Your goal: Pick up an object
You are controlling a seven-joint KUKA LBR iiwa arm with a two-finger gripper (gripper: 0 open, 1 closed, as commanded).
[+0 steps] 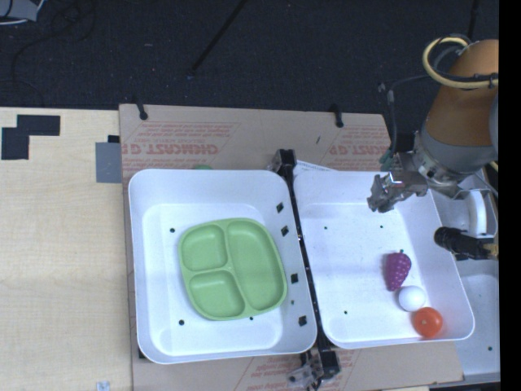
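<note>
In the right bin (350,251), near its right wall, lie a purple bunch of grapes (396,269), a white ball (411,297) just below it and an orange-red tomato-like ball (426,322) in the front right corner. My gripper (384,195) hangs over the back right part of that bin, well above and behind the grapes. Nothing shows between its fingers.
The left bin (155,218) holds a green three-compartment plate (233,268). A black divider (295,243) runs between the two bins. Both bins rest on a cardboard sheet (244,141) over the wooden bench.
</note>
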